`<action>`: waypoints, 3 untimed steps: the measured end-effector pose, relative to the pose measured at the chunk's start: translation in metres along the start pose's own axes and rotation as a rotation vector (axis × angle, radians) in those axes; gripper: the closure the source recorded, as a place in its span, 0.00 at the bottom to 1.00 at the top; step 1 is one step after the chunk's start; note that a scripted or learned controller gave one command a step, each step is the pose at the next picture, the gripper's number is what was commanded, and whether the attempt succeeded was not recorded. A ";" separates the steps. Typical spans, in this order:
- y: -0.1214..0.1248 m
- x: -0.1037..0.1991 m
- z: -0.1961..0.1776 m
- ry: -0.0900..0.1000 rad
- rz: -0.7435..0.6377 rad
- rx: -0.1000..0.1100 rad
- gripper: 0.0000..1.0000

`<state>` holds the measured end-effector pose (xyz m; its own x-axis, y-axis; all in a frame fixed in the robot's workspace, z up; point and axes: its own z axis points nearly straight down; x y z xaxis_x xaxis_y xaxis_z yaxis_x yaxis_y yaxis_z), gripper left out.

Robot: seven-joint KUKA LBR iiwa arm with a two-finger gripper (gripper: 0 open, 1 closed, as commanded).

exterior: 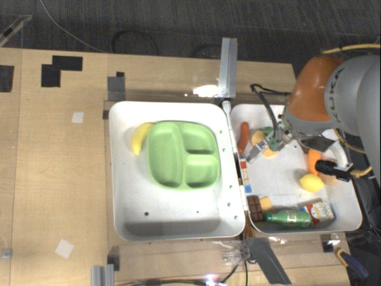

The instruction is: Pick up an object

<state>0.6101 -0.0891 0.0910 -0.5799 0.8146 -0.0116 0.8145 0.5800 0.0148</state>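
Note:
In the right bin [280, 186] lie a red-brown sausage [243, 136], a lemon [312, 183], an orange item [314, 159], a green bottle [287, 218], a chocolate bar [255, 208] and a small carton [322, 211]. My gripper [257, 150] is low in this bin's upper left part, just right of the sausage. It sits against a pale yellow round item [260, 137], which it partly covers. The grey arm with its orange band [312, 91] reaches in from the right and hides the bin's far right corner.
The left bin [122, 183] holds a green divided plate [180, 154] with a banana [140, 137] at its left edge. A metal post [228, 67] stands behind the wall between the bins. Cables run along the right bin's right side.

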 end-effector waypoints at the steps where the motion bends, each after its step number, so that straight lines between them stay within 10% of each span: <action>1: 0.019 -0.026 0.002 0.003 -0.173 0.005 0.00; 2: 0.038 -0.028 0.003 0.005 0.000 0.008 0.00; 3: 0.044 -0.031 -0.015 -0.009 -0.008 -0.007 1.00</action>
<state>0.6630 -0.0887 0.1073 -0.5865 0.8097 -0.0206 0.8094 0.5868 0.0212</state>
